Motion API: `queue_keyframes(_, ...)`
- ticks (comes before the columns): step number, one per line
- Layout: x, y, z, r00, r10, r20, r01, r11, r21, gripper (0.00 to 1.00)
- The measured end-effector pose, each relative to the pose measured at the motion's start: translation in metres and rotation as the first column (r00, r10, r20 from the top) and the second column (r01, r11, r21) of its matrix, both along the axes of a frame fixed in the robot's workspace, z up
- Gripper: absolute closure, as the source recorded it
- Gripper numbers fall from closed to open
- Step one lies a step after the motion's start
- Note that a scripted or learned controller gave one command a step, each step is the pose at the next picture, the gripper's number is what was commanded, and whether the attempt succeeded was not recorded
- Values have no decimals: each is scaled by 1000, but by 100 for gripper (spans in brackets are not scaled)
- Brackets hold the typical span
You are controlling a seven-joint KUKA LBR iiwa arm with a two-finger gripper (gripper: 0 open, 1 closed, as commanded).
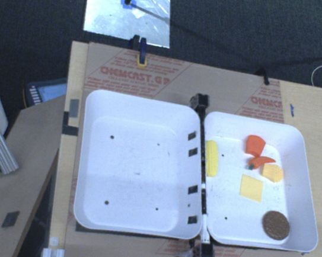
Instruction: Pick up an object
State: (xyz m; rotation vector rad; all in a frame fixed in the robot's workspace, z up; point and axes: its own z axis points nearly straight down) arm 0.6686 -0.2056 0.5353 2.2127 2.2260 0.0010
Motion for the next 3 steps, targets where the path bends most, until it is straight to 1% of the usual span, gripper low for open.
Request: queue_keyframes(3, 0, 0, 0, 1000, 0, 0, 0, 1000, 0, 100)
